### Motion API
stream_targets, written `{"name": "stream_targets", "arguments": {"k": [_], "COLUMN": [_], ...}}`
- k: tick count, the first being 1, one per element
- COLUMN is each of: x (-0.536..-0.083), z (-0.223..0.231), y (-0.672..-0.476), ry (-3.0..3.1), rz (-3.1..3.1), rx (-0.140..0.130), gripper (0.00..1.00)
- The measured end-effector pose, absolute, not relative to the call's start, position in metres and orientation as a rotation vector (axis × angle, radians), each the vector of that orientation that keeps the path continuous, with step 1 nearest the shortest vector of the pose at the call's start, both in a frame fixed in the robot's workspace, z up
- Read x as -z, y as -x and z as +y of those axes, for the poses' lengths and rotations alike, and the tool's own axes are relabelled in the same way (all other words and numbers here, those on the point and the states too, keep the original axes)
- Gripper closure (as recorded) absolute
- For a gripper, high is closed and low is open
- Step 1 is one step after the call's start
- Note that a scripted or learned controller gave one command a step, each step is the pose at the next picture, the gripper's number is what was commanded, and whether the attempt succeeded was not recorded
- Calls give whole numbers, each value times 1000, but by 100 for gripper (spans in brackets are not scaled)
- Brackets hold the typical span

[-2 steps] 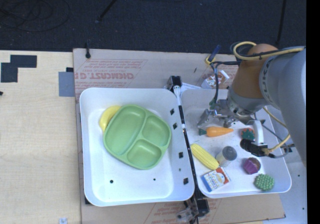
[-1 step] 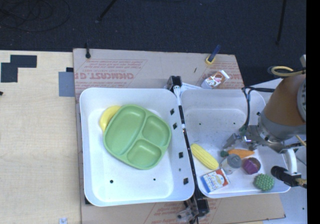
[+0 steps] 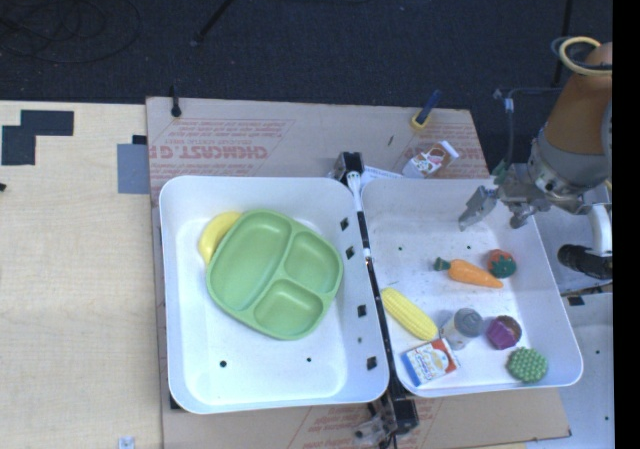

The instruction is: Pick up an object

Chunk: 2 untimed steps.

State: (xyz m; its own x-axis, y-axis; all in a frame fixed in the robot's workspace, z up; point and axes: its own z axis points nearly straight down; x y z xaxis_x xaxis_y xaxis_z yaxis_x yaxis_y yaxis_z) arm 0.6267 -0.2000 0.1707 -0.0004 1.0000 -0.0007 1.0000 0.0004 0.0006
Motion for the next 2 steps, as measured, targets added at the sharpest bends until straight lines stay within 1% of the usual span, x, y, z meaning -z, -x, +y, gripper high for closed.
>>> {"name": "stream_targets", "arguments": {"k": [1, 2], "x": [-88, -99], "z": [-179, -179], "y": [-546, -546], "ry": [-2224, -2231], "rz": [2224, 2220], "rx": [1, -2], "gripper": [0, 100]}}
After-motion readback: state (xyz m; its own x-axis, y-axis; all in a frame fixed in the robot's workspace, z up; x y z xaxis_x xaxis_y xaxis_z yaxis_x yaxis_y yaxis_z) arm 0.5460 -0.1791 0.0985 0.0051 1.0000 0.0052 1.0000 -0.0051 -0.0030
